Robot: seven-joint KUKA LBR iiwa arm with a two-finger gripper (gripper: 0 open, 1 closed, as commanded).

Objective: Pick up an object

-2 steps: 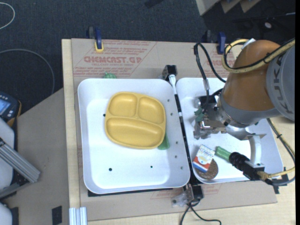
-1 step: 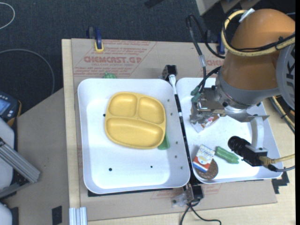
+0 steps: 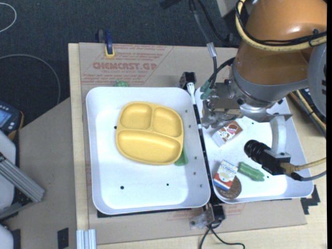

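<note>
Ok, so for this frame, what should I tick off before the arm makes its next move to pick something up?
1. Gripper is over a bin: ok, it is at the upper left corner of the right bin.
2. Something already held: cannot tell, the arm's body covers that spot.
3. A target lies close: ok, the red-and-white packet lies just beside the gripper.
4. Other targets lie apart: not ok, the small carton overlaps a brown disc; the green piece lies close beside them.
5. Left bin contents away from the arm: ok, the yellow divided plate is well left of it.
</note>
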